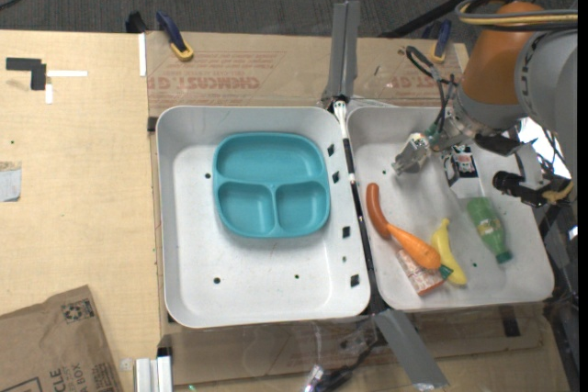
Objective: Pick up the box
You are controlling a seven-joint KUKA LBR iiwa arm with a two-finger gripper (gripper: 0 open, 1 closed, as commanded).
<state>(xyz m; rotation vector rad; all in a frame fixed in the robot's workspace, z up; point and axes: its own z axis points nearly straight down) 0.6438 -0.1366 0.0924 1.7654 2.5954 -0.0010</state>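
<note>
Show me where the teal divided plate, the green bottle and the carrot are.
teal divided plate (272, 184): camera view, on the ridge between its compartments.
green bottle (486, 226): camera view, middle of its body.
carrot (414, 244): camera view, middle of its orange length.

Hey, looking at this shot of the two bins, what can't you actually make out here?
- Gripper, camera view: too small and blurred to tell how its fingers stand.
- Box: partly covered by the carrot and banana; label unreadable.
- Arm: cut off by the right edge.
</note>
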